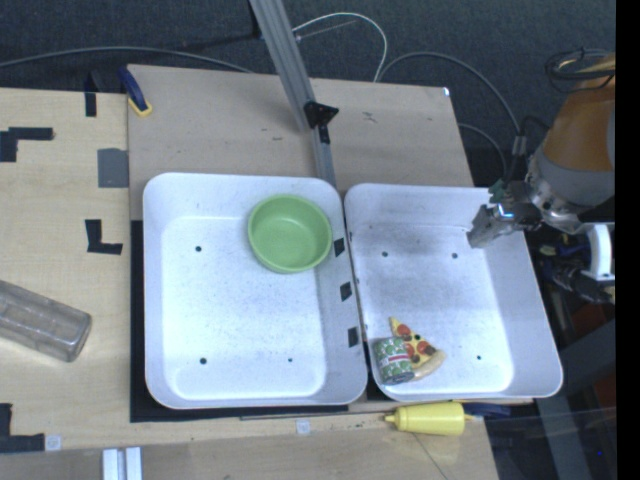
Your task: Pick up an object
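Note:
A green bowl (290, 232) rests at the back right of the left bin (180, 268). In the right bin (500, 298) a toy pizza slice (416, 347) lies near the front left corner, with a small printed packet (393, 361) right beside it. My gripper (487, 228) hangs over the back right part of the right bin, far from the pizza slice and the packet. Nothing shows between its fingers.
A yellow bottle (430, 419) lies on the bench just in front of the right bin. A clear plastic cylinder (40, 320) lies at the far left. A grey pole (290, 58) slants over the bench behind the bins, and cables trail behind.

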